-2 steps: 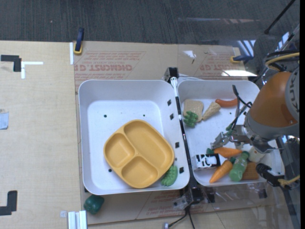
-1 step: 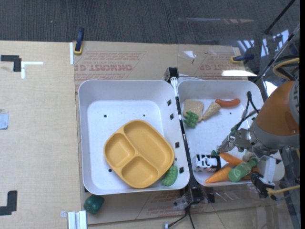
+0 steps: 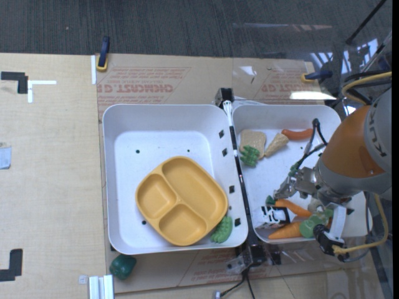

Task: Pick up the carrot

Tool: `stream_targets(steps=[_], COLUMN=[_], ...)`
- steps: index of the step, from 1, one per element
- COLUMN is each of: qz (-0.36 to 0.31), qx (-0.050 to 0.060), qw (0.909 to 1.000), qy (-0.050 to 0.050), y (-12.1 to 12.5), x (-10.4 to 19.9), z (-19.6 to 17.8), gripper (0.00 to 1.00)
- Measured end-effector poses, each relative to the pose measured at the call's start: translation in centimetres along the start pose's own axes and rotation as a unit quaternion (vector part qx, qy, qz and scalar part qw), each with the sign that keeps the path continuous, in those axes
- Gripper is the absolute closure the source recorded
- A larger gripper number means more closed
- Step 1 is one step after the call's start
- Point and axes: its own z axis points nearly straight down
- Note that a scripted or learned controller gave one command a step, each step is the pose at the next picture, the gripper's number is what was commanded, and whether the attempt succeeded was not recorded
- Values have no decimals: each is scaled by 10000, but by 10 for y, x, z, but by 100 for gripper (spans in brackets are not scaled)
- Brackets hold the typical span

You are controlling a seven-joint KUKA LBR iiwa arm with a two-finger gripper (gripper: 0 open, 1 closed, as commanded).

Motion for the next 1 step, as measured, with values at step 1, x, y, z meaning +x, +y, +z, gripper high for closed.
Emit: stream_targets(steps=[1], qz=[-1040], qx=[-20], qw=[9946], qy=[-3], y=[-7], x=[22], z=[-1], gripper=[0])
